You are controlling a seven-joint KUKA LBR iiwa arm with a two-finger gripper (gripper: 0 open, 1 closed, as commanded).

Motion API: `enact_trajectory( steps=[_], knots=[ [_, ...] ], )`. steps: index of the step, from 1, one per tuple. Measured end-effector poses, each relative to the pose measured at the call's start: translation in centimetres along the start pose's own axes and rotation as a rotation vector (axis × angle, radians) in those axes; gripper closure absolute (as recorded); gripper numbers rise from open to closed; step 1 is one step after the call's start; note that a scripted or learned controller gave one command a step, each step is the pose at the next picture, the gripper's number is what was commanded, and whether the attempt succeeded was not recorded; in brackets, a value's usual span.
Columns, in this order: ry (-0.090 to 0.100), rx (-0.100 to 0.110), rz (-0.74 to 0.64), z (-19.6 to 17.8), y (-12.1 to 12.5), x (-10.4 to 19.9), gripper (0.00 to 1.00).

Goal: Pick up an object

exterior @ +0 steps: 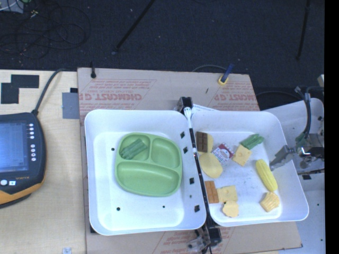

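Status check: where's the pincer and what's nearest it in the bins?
Pincer at right bin's right edge, holding nothing seen. Corn cob nearest, lying loose. Green tray in left bin. Nothing blocking the cob.

Two white bins (106, 126), one green plate (149, 164), one corn cob (266, 175)

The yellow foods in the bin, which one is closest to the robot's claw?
The long corn cob. It lies just left of the gripper, while the other yellow pieces sit farther away.
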State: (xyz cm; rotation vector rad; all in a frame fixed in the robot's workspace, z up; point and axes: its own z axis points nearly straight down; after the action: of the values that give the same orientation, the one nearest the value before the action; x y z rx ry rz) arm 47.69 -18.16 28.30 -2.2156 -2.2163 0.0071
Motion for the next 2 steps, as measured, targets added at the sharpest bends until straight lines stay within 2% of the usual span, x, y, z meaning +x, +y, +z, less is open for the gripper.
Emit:
enact_trajectory(
  steps=[2],
  knots=[
    [0.004,0.003,-0.002,20.2,6.8,-2.9,0.00]
  ],
)
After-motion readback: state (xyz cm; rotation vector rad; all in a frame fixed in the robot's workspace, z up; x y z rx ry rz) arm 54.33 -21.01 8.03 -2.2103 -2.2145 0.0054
